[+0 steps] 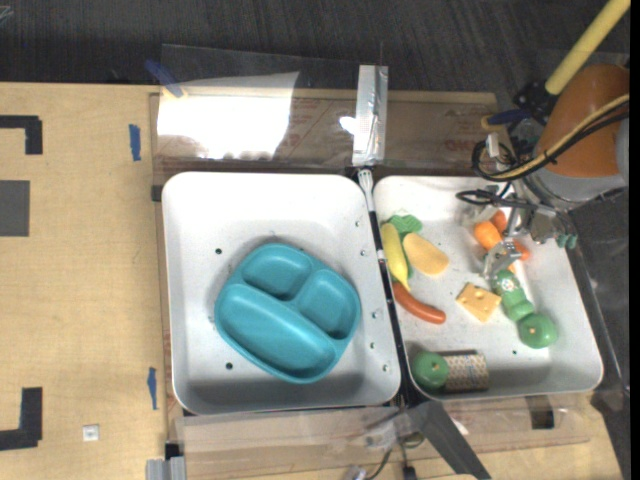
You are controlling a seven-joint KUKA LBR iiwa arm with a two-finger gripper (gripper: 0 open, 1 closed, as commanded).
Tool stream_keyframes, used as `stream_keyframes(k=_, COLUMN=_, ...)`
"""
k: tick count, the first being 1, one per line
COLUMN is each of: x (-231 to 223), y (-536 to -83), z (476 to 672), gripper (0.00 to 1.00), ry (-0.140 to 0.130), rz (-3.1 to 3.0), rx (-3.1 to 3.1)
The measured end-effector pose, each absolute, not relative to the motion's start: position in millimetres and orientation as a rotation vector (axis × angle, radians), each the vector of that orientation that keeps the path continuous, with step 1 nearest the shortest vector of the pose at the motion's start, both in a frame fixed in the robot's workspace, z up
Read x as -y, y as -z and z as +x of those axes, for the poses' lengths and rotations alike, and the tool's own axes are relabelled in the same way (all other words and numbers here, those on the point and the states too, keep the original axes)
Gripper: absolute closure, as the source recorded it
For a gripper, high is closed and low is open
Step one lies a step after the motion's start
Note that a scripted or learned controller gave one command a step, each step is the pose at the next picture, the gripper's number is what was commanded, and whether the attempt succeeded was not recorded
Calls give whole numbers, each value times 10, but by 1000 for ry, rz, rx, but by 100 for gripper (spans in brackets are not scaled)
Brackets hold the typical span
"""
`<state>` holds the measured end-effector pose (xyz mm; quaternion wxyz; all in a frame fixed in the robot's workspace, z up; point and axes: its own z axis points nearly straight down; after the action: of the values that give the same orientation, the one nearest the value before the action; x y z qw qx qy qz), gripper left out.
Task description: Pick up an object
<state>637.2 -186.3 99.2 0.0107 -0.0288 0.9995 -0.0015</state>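
The desk (70, 268) carries two white bins side by side, so that things can go from one to the other. The left bin (190, 208) holds a large blue tray (288, 310) with three sections, lying a little turned near the middle of the bin. The right bin (575, 343) holds the small toy foods, and I think they are scattered loosely so the arm can try any of them. The arm (590, 118) reaches in over the far right corner of this bin, and its gripper (505, 243) hangs low beside an orange piece (487, 234), which seems to be the thing it goes for; the piece lies near the far right edge of the bin. Whether the gripper is apart or together I cannot tell, because cables and metal parts cover it. Along the left wall lie a banana (396, 255) and a red sausage (420, 308). In the middle is a cheese wedge (479, 302). At the near edge is a green ball (431, 370).
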Motion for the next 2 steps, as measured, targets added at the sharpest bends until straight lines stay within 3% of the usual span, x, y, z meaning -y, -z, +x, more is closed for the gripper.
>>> stream_keyframes(k=1, x=1780, y=-875, z=6421, gripper=0, ry=5, rz=-113, rx=-3129)
stream_keyframes(k=2, x=1773, y=-1003, z=6463, gripper=100, ry=9, rz=-112, rx=-3116)
